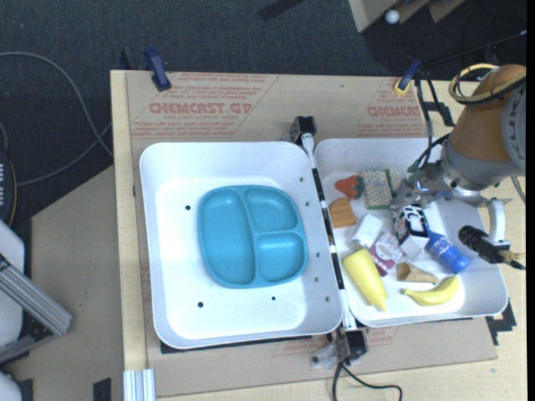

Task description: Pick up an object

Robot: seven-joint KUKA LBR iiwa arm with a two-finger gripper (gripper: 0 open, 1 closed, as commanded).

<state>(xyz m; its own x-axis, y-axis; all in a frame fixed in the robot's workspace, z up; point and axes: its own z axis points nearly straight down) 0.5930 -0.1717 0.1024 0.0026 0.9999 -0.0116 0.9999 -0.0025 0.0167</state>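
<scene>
This looks like a robotics lab: a desk covered with printed protective paper, blue clamps at its edge, loose cables on dark carpet, and two white bins.

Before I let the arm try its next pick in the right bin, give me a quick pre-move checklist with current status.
1. Gripper over the right white bin: ok.
2. Fingers open for a grasp: cannot tell.
3. Anything already held: cannot tell.
4. Targets reachable: ok; yellow banana, yellow squeeze bottle and blue bottle lie uncovered.
5. Clutter under the gripper: not ok; small packets crowd together there.
6. Left white bin with the blue divided plate apart from the arm: ok.
</scene>
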